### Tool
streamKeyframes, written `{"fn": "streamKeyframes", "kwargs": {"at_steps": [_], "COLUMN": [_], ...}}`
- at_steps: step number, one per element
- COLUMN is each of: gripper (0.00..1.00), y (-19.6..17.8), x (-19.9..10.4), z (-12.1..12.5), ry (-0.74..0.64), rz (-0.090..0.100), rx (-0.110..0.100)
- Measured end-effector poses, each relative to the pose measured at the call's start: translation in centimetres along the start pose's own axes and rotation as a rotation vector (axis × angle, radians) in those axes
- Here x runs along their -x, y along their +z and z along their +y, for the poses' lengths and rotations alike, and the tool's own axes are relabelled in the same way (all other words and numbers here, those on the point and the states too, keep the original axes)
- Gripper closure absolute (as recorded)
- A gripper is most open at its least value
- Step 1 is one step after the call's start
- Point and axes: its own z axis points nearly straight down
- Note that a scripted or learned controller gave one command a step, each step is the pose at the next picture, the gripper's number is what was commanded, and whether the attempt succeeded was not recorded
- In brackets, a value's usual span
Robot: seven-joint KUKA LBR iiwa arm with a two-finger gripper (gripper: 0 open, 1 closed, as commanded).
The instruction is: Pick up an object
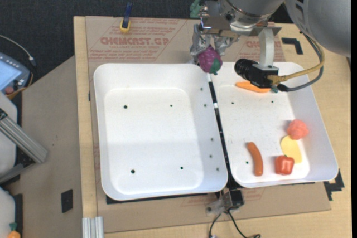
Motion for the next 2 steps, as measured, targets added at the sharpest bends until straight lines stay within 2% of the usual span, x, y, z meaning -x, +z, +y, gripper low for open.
{"fn": "streamKeyframes", "kwargs": {"at_steps": [1, 2], "gripper": [1.00, 1.00], "y": [-1.0, 5.1], "x": [0.0, -9.7], "z": [0.1, -1.4], "ry": [-0.001, -0.005], "rz": [-0.001, 0.004], "rx": [0.002, -0.025]}}
